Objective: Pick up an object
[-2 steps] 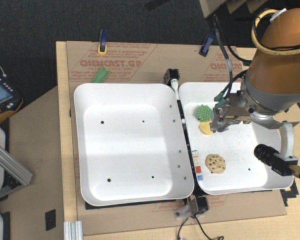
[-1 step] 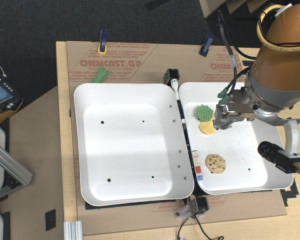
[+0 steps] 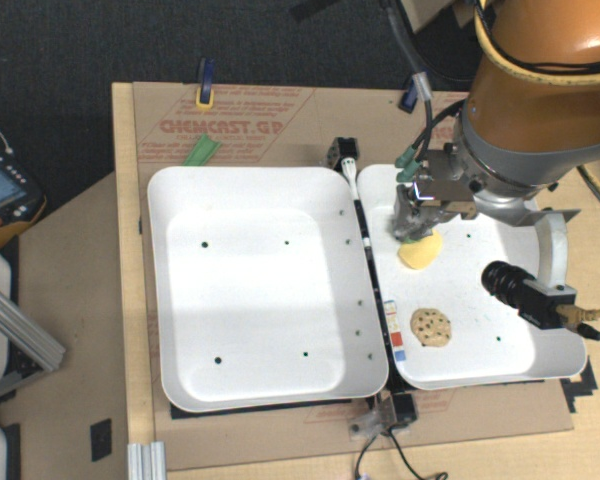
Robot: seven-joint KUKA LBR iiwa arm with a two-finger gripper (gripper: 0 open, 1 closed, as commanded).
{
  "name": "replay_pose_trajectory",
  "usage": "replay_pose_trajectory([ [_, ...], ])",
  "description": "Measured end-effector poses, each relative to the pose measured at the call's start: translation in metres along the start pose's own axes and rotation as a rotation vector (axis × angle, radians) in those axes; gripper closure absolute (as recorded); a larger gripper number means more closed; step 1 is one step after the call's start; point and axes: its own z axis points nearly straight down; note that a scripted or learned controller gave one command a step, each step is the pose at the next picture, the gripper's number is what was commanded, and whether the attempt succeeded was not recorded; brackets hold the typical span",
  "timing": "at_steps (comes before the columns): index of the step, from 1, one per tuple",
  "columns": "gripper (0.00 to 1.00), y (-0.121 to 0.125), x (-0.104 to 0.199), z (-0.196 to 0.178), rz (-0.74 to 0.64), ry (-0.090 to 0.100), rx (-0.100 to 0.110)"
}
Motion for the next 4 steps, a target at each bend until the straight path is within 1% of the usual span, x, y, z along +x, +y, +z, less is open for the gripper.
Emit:
replay_pose_trajectory([
  [1,1.0,0.031,0.028,0.033,0.004,-0.002,0.01],
  [2,1.0,-0.005,-0.011,0.136,0.012,-0.004,0.021],
  [3,1.0,-0.001,-0.002,0.099,0.006,-0.001,0.003],
  [4,1.0,-0.004,-0.052,0.175,0.014,-0.004,0.017],
])
